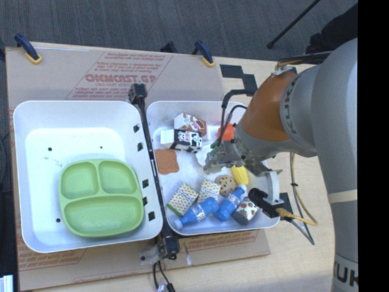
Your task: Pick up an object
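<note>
**Arm low over the cluttered right bin, jaws hidden**

The arm's own wrist covers the gripper point(220, 157) where it dips into the right bin point(159, 111), so whether the jaws are spread or pressed together cannot be told, and nothing can be seen between them. The arm's grey body is cut off at the frame's right side; its orange band point(267, 105) curves just above the wrist, with thin cables looping beside it.

All places here are given from the right bin. Inside it, near the far wall, lie a small brown-and-white carton point(191, 123) and a black-and-white carton point(188, 140), touching each other. A flat brown square point(166, 161) lies against the bin's left wall. Toward the near wall sit two checkered packets point(182, 198), two glossy blue bottles point(199, 212) side by side, a round speckled cookie point(225, 183) and a yellow piece point(240, 175) partly hidden under the wrist. A small red-patterned packet point(246, 211) lies in the near right corner.

Just left of the right bin, touching it, is the left bin point(30, 120), smooth white plastic, bearing a pale green divided plate point(100, 196) with three compartments. Printed brown cardboard point(115, 75) covers the counter beyond both bins.
</note>
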`<state>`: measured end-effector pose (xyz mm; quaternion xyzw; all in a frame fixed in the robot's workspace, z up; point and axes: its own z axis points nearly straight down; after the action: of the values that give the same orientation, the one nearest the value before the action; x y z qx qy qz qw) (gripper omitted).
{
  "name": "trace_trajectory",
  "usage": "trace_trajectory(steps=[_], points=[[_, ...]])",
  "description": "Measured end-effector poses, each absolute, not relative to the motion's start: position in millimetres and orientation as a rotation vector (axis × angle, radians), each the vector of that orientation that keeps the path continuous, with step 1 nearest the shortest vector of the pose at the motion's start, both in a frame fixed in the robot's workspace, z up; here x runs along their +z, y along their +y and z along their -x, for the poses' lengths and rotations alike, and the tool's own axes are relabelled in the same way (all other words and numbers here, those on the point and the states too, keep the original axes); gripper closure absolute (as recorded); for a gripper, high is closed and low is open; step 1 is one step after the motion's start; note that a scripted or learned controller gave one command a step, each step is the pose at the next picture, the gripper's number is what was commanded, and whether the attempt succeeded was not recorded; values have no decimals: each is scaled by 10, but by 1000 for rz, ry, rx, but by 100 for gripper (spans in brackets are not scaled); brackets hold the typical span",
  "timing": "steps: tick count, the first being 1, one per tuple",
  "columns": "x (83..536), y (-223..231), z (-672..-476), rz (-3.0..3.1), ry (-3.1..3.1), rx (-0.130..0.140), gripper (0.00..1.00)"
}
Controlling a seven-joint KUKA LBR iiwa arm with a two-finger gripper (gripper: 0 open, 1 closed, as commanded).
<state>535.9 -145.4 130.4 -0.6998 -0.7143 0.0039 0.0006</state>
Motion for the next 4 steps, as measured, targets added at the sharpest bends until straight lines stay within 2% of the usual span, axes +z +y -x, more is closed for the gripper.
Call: trace_trajectory(steps=[1,2,3,4], points=[[1302,-1454,-5358,2196,-2245,14,0],[1405,-1455,-5367,2195,-2250,14,100],[1404,-1455,-5366,2193,-2253,16,0],[911,-1000,-5123,2210,-2227,4,0]])
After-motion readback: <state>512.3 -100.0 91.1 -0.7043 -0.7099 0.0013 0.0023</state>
